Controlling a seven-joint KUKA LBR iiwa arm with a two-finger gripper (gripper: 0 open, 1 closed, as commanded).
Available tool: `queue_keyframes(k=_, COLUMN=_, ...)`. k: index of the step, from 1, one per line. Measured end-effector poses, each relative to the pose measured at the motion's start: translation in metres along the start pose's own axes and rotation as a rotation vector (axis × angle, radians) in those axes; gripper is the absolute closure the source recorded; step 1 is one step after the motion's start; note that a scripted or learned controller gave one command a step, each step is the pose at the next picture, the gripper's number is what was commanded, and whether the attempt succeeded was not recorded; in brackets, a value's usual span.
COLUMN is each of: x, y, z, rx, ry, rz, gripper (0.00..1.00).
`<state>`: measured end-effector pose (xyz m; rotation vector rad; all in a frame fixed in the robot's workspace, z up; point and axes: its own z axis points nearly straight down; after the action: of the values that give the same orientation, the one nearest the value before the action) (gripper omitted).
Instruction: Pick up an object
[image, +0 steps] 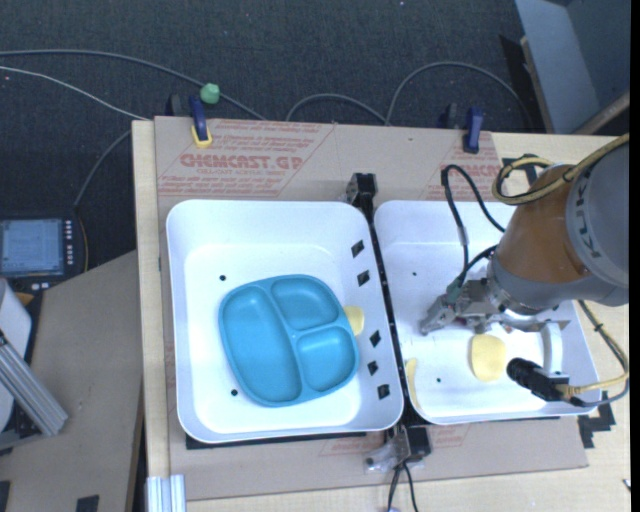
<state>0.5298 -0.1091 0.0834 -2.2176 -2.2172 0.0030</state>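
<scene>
A blue divided tray (288, 338) lies in the left bin (190, 300); a small yellow piece (354, 320) peeks out at the tray's 3 o'clock edge, mostly hidden. In the right bin (420, 240), the claw (447, 312) hangs low, its spread unreadable. A pale yellow object (487, 357) lies at its 5 o'clock.

From my screen I cannot tell if the gripper (447, 312) is open or closed; its metal parts are small and the arm (560, 250) covers the rest. The arm is cut off by the right edge. A yellow piece (354, 320) looks out from behind the blue tray (288, 338), and most of it is hidden. Another yellow bit (410, 374) at the right bin's (420, 235) left wall is too small to name. The monitor (35, 250) is cut by the left edge, and its screen is unreadable.
</scene>
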Motion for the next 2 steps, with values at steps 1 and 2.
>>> queue_keyframes(k=1, x=0.0, y=0.001, z=-0.012, rx=-0.004, ry=0.0, rz=0.0, gripper=1.0)
queue_keyframes(k=2, x=0.009, y=0.008, z=-0.07, rx=-0.011, ry=-0.003, rz=-0.003, gripper=1.0)
